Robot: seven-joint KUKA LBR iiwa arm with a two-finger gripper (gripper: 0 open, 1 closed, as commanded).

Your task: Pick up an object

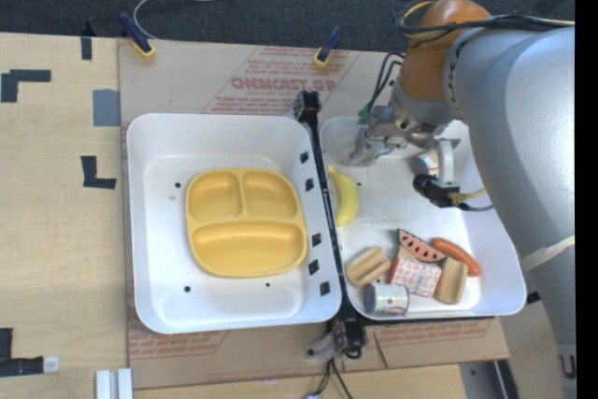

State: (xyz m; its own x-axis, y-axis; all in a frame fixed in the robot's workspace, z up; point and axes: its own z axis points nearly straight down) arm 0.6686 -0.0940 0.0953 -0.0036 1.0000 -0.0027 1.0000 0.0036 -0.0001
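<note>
The left bin [149, 201] holds a yellow divided plate [247, 221], lying flat near its middle. Just right of the divider, in the right bin [505, 290], a banana [345, 197] lies against the wall. Further along the near end sit a bread roll [367, 265], a can [386, 298], a small carton [415, 276], a watermelon slice [418, 249] and a hot dog [455, 257], crowded together. The gripper [372, 143] hangs over the far end of that bin, just beyond the banana; how it is set cannot be told, and nothing shows in its grasp. Judging by this, nothing is lifted yet: the descent, grasp and lift remain.
</note>
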